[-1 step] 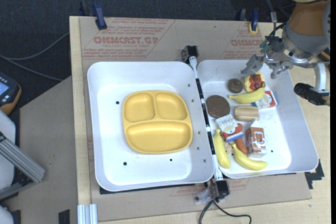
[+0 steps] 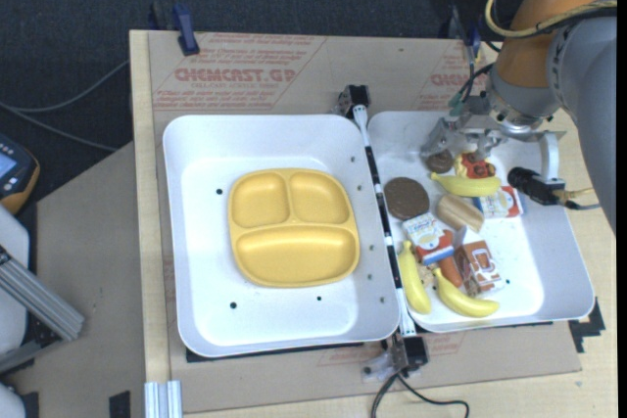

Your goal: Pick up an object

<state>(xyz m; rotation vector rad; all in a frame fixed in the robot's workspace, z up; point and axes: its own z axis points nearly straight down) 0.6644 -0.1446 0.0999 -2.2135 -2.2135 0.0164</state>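
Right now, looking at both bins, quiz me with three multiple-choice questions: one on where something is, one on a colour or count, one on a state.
1. Where is the yellow tray?
A. left bin
B. right bin
C. bench

2. How many compartments does the tray have?
A. two
B. three
C. five

3. Where is the end effector?
A. over the left bin
B. off the bench
C. over the right bin's far end

Answers: 1 A, it lies in the left bin. 2 B, two small ones above one long one. 3 C, it is by the food pile's far edge.
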